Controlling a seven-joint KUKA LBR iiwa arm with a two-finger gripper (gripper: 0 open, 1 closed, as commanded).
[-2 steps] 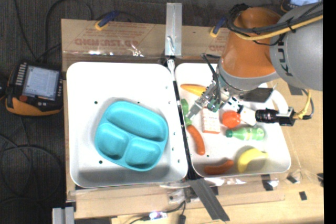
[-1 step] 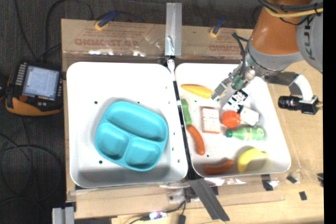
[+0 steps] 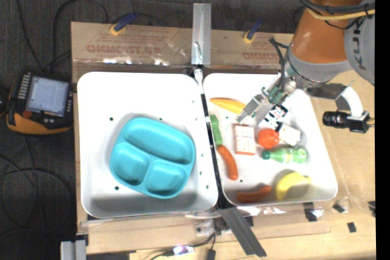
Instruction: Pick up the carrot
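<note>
- I am hanging my gripper (image 3: 261, 108) over the right bin (image 3: 323, 158), toward its back, because that is where the food is lying; the left bin (image 3: 97, 94) is holding a teal tray (image 3: 152, 156) and nothing I am after.
- My jaws are standing open, one grey finger (image 3: 251, 109) slanting down-left, with nothing between them.
- The carrot (image 3: 227, 162), as I am judging it, is the slim orange piece lying near the divider, in front of my fingers and apart from them, just beside the green pod (image 3: 216, 130).
- A second orange-brown stick (image 3: 253, 194) is lying along the front wall, so I am not wholly sure which of the two is the carrot.
- The card (image 3: 244, 139) is lying between me and the carrot; the tomato (image 3: 268, 137) and bottle (image 3: 285, 156) are sitting just right of it, crowding that side.
- The banana (image 3: 227, 105) is lying just left of my finger.
- My wrist is covering part of the back of the bin, and the small patterned thing under it is too muddled for me to name.
</note>
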